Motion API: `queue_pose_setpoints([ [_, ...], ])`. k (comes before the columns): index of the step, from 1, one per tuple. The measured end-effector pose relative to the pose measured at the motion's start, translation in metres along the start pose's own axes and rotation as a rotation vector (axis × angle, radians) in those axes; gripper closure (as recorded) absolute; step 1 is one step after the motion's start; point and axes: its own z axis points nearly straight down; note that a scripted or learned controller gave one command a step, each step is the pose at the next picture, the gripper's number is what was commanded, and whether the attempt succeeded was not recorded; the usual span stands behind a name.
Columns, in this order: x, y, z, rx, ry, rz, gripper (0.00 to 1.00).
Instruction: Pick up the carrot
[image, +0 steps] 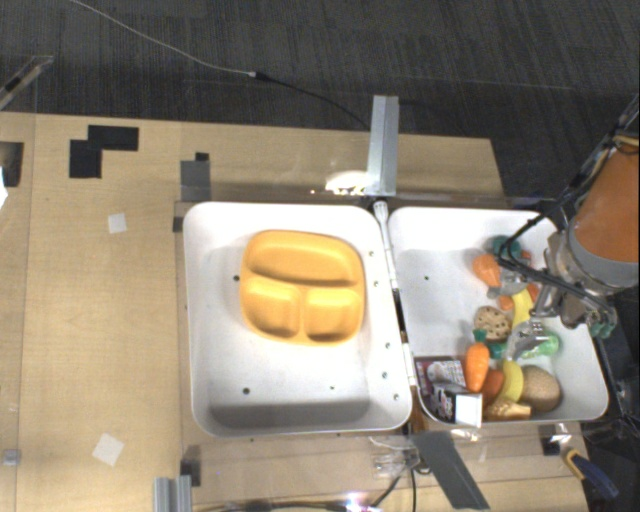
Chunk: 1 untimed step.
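The carrot (476, 367) is a short orange piece lying in the near part of the right bin (435, 300), between a dark packet and a yellow banana. My gripper (527, 330) hangs low over the same bin, a little right of and beyond the carrot, not touching it. It hovers among the toy foods by a green item (541, 346). The grey arm with its orange band (612, 212) reaches in from the right.
Around the carrot lie a cookie (491, 321), a banana (512, 381), a brown potato (541, 387), a dark packet (440, 374), a white block (467, 408) and an orange fruit with a green top (487, 268). The left bin (215, 380) holds a yellow divided tray (303, 285).
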Motion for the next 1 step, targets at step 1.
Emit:
queue_pose_setpoints([
  [1,-0.0436,0.028,0.1119,-0.001,-0.012,0.077,0.0],
])
